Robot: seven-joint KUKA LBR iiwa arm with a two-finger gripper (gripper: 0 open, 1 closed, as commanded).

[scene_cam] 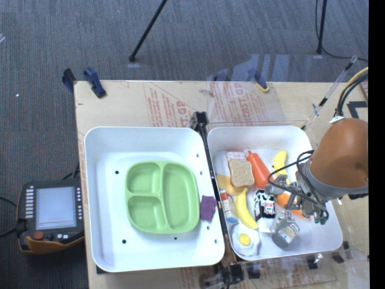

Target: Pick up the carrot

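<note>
The carrot is lying in the right bin, beside the bread, not yet grasped. The pincer is hovering nearby; its state I cannot tell.

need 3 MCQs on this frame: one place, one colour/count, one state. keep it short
1. Where does the carrot lie?
A. in the right bin, beside the bread slice
B. on the green plate
C. on the bench outside both bins

2. How many compartments has the green plate in the left bin?
A. two
B. three
C. five

3. What is the carrot's state?
A. lifted above the bin
B. lying in the bin, apart from the gripper
C. standing upright on the plate

Key: 1 A, the orange carrot rests just right of the bread in the right bin. 2 B, one long section and two smaller ones show. 3 B, the carrot rests among the toys while the gripper is lower right of it.
</note>
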